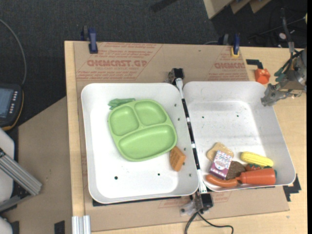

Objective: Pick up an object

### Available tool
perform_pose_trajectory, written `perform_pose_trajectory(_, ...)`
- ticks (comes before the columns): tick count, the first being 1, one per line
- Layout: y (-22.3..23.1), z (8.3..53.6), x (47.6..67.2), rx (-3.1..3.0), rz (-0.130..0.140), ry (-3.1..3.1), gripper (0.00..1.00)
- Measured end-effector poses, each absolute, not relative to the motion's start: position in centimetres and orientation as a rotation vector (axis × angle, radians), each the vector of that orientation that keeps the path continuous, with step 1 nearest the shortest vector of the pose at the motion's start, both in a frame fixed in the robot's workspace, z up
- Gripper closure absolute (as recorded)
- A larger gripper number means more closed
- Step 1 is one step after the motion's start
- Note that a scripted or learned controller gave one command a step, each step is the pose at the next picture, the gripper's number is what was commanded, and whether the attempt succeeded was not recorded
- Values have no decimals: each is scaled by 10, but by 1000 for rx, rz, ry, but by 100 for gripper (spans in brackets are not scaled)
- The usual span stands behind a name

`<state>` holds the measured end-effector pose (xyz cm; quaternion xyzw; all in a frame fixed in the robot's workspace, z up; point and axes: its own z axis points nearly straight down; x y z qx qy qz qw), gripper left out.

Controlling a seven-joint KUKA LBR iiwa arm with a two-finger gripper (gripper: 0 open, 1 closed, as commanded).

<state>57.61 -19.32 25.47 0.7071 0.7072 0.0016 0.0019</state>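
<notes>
**Clerk:** Camera view, item one: left shallow white plastic bin [97, 179]. Contents: a light green three-compartment plastic plate [142, 129] lying flat in the upper middle, a small green leafy piece [120, 102] touching its upper left rim, and a small orange-brown wedge-shaped block [177, 158] just beside the plate's lower right corner, near the bin's right wall.

**Checker:** Open room in that bin?

**Clerk:** Bare floor along the whole lower edge and down the left side. Item two: right shallow white plastic bin [219, 99]. Contents crowd its lower right corner: a tan cracker-like piece [218, 150], a small purple-and-white printed carton [222, 163] lying partly over it, a dark brown block [236, 170], a yellow toy corn cob [257, 159], a long orange toy carrot [257, 177] against the lower wall, and a reddish-orange toy sausage [222, 182] touching the carrot's left end.

**Checker:** Room there?

**Clerk:** The upper half and the left side of the floor are bare. The pile sits tight against the lower rim.

**Checker:** And the arm?

**Clerk:** Grey two-finger gripper [273, 94] at the right bin's upper right rim, well apart from the pile. Nothing shows between its fingers; whether they are apart or together cannot be told. A small orange-red object [263, 75] sits on the bench just outside that corner.
</notes>
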Motion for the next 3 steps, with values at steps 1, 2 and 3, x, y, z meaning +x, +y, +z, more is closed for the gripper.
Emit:
perform_pose_trajectory(1, -205, 77, 587, 2225, -4, 2222, 100)
perform_pose_trajectory(2, -200, 213, 570, 2212, 9, 2213, 100)
perform_pose_trajectory(3, -212, 224, 654, 2209, 7, 2217, 100)
